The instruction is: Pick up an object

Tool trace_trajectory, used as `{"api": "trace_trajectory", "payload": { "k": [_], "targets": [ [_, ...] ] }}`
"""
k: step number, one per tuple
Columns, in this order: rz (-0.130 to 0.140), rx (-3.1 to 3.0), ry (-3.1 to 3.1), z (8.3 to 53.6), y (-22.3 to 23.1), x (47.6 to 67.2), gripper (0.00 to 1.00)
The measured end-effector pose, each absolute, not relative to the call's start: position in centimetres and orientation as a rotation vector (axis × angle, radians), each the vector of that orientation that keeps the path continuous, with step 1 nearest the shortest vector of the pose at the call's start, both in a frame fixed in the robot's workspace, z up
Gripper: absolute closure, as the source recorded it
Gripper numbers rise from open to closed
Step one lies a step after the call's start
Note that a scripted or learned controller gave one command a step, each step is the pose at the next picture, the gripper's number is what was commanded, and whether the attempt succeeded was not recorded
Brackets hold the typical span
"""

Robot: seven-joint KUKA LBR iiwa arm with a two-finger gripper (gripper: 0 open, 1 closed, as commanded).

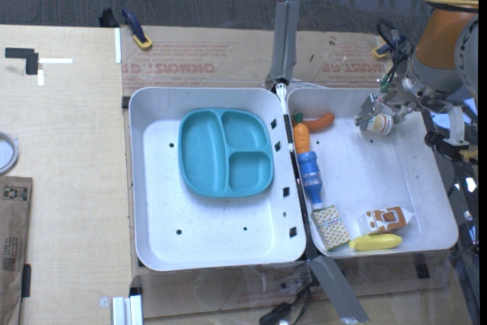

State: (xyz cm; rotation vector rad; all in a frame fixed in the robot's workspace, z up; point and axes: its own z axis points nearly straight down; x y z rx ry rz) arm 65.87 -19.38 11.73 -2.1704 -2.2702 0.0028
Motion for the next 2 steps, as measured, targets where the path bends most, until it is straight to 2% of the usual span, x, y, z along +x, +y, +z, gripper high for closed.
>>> {"api": "trace_trajectory", "payload": {
  "k": [1,2],
  "targets": [
    [-0.006,-2.116,-2.34,9.84,-18.58,65.71,0.0],
    [-0.003,-2.113,-2.34,10.62,-18.55,65.64,1.0]
  ]
}}
